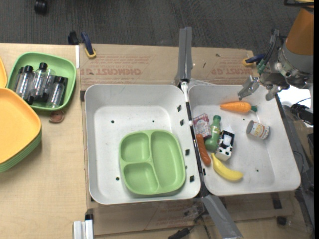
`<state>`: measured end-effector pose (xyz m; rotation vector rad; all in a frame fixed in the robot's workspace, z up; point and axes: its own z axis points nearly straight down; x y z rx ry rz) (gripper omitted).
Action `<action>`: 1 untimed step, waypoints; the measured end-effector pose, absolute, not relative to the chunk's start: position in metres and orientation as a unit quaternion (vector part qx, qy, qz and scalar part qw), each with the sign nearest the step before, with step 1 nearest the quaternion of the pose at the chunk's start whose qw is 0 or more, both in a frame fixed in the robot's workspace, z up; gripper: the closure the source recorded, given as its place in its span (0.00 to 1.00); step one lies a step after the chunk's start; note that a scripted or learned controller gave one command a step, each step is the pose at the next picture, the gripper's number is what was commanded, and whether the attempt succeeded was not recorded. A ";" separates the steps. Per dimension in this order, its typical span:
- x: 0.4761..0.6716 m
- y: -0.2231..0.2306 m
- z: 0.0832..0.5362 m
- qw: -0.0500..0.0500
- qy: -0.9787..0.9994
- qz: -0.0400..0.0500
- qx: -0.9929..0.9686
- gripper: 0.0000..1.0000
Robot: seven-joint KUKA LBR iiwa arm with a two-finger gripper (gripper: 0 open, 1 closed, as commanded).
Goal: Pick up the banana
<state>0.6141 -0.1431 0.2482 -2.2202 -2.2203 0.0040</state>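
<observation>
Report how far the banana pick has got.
Nothing looks done yet: the banana lies on the floor of the right bin, near its front edge. The gripper is open with nothing between its fingers, near the bin's far rim above the carrot. Reaching, grasping and lifting remain.

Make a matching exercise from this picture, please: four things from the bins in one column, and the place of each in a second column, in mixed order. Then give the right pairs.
Things:
1. banana
2. carrot
3. green divided plate
4. small can

Places:
A. in the left bin
B. at the far side of the right bin, just below the gripper
C. near the front edge of the right bin, beside the black and white carton
D. on its side, to the right of the carton and nearer than the carrot

Pairs: 1-C, 2-B, 3-A, 4-D
</observation>
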 end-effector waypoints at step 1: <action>0.614 -0.152 0.099 0.000 -0.763 0.000 -0.646 0.00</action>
